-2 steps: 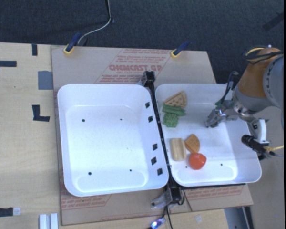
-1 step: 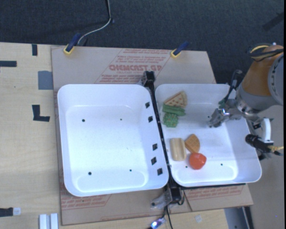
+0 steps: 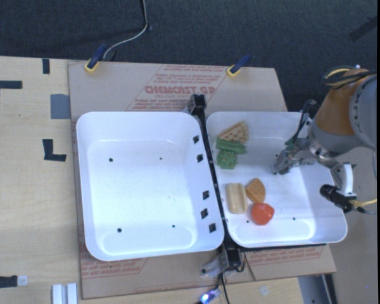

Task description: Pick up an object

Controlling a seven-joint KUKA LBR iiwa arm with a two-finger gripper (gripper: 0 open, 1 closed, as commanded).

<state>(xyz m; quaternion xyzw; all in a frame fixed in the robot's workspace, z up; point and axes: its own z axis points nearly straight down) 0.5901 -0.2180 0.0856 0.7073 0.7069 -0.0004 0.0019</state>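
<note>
Tomato [image 3: 261, 214] lies near the right bin's [image 3: 323, 233] front wall, beside bread [image 3: 235, 197]; the gripper [image 3: 282, 164] hangs over bare floor, finger state unclear.

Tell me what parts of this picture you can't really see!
- The grey metal tool over the right white plastic bin: too small and blurred in the camera view to tell how its tips stand.
- The grey arm with the orange band: cut off by the right edge.
- The green toy vegetable: too small to tell what kind, partly tucked under the tan triangular wedge.
</note>
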